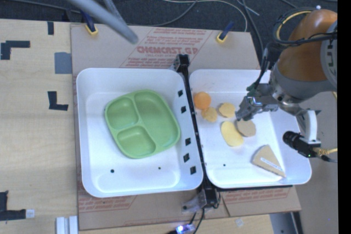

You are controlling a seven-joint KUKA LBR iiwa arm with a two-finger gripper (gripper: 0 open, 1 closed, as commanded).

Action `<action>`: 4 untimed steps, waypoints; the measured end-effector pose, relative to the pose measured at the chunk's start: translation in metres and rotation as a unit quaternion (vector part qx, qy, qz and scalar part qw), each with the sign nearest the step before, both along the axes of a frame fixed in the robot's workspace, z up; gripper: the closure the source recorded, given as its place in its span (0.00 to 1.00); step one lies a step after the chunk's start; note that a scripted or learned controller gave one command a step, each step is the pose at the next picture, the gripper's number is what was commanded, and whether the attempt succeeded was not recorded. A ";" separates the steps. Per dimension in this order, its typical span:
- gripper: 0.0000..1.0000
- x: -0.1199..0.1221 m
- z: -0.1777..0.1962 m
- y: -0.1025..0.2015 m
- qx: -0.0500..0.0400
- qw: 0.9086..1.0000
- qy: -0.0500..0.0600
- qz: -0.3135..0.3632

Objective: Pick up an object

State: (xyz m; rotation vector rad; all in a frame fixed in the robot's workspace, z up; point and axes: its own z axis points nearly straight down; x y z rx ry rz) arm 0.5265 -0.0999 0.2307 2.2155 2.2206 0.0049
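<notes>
So here's where we're at: nothing is picked up yet, as far as we can see. The pincer (245,112) sits low in the right-hand bin (290,175), right of centre in the frame, with its dark tip just above a tan, roundish food piece (247,129) and maybe touching its upper edge. We honestly can't tell how wide it's spread or whether it has a grip on anything, since the tip is a dark blur from this angle.

All the candidates look like they're lying flat on the bin floor. There's an orange ball-like piece (202,100) up near the divider, a small yellow-orange chunk (210,114) just below it, a pale yellow piece (226,110) just left of the pincer, a bigger yellow oval (232,135) touching the tan one, and a beige wedge (268,161) off on its own toward the lower right.

The left bin (93,172) holds a green compartment tray (142,123), well apart from the arm.

Our read: the approach is basically done and the tan piece looks like the target. Closing, lifting and actually clearing the bin are all left.
</notes>
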 end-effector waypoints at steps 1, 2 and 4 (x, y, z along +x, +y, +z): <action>1.00 0.001 0.045 0.000 0.000 1.000 0.001 0.000; 1.00 0.007 0.045 0.049 0.001 1.000 0.003 0.002; 1.00 0.023 0.037 0.142 0.001 1.000 0.004 0.002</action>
